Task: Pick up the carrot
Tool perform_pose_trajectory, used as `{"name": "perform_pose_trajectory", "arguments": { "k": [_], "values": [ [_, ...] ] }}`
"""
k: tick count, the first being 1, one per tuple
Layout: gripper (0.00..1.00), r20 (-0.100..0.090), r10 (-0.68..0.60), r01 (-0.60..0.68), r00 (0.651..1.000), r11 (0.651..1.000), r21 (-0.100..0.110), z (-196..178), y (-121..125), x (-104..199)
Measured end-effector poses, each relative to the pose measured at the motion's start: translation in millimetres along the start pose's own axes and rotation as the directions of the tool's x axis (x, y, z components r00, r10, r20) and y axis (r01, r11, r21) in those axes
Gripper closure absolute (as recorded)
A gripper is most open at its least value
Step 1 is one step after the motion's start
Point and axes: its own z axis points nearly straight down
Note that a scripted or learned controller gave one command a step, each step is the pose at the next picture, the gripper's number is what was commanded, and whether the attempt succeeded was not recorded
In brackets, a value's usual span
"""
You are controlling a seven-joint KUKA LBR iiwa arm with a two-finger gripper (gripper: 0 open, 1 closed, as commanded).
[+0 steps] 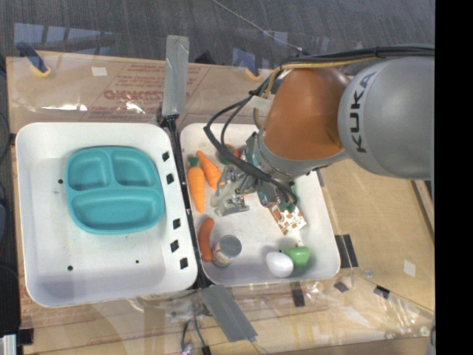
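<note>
Two orange carrots lie side by side at the left of the right bin (325, 220): one upright carrot (196, 188) by the bin's left wall, and a shorter tilted carrot (209, 168) just right of it. My gripper (231, 194) hangs low over the bin, immediately right of both carrots and close to them. Nothing is visibly held. The arm's orange band and grey wrist cover the bin's upper middle.
Lower in the right bin lie a reddish-orange piece (205, 238), a grey round object (230, 246), a white egg shape (279, 263), a green item (299, 255) and a patterned packet (290, 217). The left bin (37, 198) holds a teal divided plate (114, 189).
</note>
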Motion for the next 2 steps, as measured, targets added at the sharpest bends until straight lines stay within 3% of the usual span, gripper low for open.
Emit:
{"name": "perform_pose_trajectory", "arguments": {
  "k": [1, 2],
  "values": [
    [1.00, -0.005, 0.121, -0.121, 0.993, 0.993, 0.000, 4, 22, -71],
    [1.00, -0.009, -0.068, 0.068, 0.998, 0.998, -0.002, 3, 47, 30]
  ]
}}
